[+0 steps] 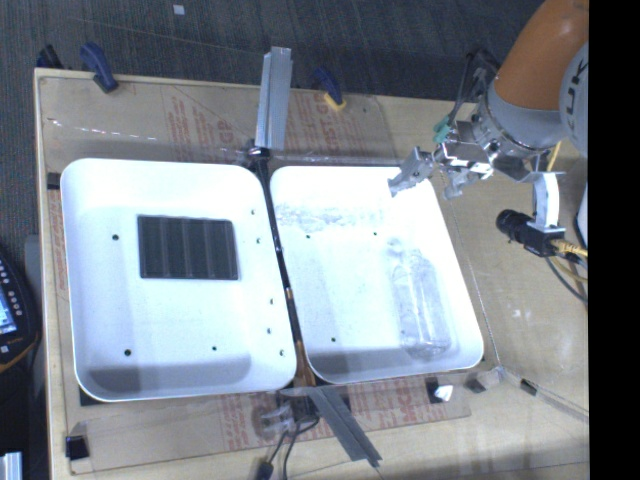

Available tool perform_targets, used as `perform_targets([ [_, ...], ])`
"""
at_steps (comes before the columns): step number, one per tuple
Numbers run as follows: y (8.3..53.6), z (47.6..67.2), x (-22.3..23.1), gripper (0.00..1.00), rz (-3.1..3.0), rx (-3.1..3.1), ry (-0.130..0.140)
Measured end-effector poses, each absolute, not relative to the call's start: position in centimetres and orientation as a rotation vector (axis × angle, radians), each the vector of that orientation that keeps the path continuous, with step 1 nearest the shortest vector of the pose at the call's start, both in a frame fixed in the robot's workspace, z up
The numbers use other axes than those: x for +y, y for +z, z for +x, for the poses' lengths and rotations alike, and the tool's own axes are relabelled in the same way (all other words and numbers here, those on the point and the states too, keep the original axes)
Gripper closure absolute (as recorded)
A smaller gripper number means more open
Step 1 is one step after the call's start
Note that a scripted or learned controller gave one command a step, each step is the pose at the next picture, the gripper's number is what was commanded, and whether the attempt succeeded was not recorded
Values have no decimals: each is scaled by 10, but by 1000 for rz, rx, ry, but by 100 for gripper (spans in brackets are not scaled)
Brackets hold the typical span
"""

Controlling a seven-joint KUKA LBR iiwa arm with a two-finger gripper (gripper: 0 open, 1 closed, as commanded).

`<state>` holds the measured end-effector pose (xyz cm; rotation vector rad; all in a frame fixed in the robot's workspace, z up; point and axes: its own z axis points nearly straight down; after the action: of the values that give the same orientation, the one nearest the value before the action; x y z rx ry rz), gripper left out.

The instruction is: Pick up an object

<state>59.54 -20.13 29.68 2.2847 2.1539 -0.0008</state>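
Note:
A dark grey ribbed rectangular block [188,248] lies flat in the left bin [90,198], a little above its middle. A clear plastic bottle [418,303] lies on its side along the right wall of the right bin [340,358]. It is hard to make out against the white. My gripper [430,178] hangs over the far right corner of the right bin, well above the bottle's upper end. Its fingers stand apart with nothing between them.
A faint glinting patch, perhaps clear film [320,216], lies near the far wall of the right bin. A grey metal bar [274,98] rises behind the seam between the bins. Blue clamps [98,68] [328,86] grip the board's far edge.

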Motion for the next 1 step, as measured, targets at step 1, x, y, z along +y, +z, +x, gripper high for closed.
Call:
perform_targets([
  [1,288,571,-207,0,2368,2071,-6],
])
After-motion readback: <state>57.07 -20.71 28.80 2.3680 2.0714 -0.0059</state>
